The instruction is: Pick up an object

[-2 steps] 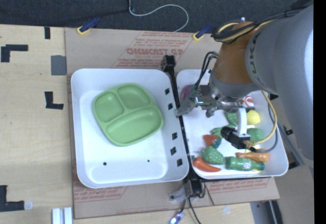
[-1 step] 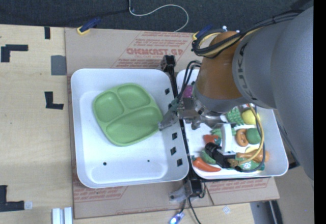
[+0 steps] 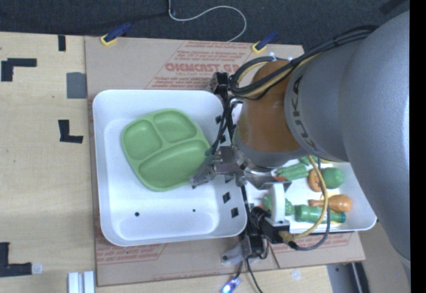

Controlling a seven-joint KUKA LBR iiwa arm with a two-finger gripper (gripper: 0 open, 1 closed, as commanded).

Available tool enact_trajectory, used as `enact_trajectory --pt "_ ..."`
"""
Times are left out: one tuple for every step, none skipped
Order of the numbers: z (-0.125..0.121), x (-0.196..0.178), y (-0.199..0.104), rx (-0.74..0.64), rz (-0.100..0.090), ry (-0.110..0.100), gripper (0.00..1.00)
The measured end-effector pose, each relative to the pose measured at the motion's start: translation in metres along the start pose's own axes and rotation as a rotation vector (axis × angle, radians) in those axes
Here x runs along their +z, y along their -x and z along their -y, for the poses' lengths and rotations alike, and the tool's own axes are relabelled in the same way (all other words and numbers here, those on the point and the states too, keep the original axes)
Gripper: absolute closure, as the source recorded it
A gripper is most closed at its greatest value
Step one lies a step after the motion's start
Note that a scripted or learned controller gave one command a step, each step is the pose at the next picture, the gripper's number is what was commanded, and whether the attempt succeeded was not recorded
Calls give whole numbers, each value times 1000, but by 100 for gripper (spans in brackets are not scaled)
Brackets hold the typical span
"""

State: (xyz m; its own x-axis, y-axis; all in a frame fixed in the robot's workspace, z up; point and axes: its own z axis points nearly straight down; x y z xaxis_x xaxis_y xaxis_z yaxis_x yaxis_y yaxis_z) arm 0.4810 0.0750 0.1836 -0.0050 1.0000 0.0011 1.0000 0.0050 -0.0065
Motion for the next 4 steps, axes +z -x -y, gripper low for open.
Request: enact_trajectory --pt "-3 -122 -41 -4 -3 16 0" --pt "-1 -83 -44 3 3 1 0" --pt "-1 -94 -45 0 3 1 100" --pt "-2 -211 -87 -3 -4 17 100"
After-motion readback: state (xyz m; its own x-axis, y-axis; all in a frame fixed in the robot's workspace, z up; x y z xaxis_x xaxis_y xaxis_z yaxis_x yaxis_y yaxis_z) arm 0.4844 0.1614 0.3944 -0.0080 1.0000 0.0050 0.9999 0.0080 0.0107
